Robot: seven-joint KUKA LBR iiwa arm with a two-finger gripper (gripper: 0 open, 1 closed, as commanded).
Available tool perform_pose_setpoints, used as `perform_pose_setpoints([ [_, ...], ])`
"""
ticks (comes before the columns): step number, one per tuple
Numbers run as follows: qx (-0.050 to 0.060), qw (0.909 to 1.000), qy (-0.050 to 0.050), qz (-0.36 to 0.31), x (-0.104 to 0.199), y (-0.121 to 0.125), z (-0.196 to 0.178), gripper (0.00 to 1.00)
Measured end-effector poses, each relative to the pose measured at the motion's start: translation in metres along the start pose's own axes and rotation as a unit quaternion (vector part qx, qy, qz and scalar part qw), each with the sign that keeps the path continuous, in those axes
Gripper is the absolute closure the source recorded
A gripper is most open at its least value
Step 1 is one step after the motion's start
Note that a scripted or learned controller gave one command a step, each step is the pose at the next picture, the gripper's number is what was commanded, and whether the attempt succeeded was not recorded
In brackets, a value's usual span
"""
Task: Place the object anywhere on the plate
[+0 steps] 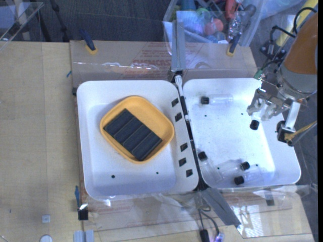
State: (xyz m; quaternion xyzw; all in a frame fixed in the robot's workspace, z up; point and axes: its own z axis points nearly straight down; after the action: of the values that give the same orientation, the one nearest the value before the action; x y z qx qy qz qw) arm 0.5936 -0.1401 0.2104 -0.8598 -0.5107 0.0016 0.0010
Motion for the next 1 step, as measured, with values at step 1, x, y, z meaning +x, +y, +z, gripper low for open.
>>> perform_pose_setpoints([
  [1,0.0,0.9973,0.001,-0.073,0.0189,0.0158,0.0271,1.0],
])
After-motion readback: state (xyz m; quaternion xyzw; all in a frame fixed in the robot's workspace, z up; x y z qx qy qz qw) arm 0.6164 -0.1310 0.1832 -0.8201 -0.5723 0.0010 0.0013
